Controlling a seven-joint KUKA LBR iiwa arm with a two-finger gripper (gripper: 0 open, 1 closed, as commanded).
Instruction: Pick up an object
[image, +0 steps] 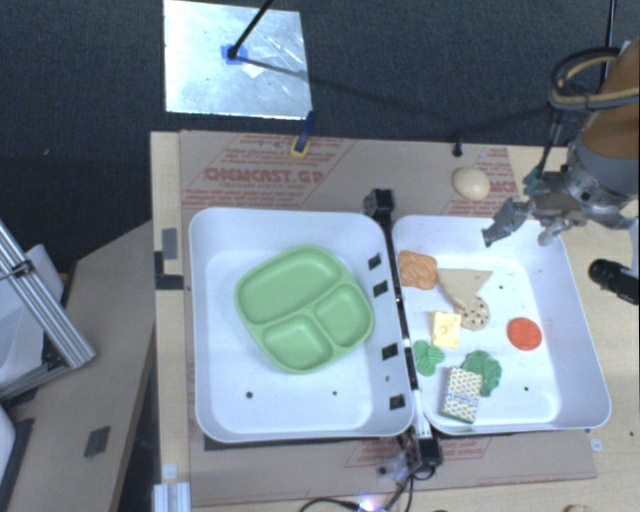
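My gripper (522, 226) hovers with fingers spread and holding nothing over the right bin's (575, 300) far edge. The tomato slice (524, 333) near its right edge looks light, stiff, slippery; I'd pinch its rim.

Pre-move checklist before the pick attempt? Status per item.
1. Pincer carries nothing: ok, fingers apart, nothing between them.
2. Targets in reach: ok, toy food lies in the right bin.
3. Pincer over a target: not ok, it hangs at the bin's far edge, away from the orange round piece.
4. Isolated pick: ok, that piece lies apart; the cookie touches its neighbours.
5. Green tray out of the way: ok, left bin.
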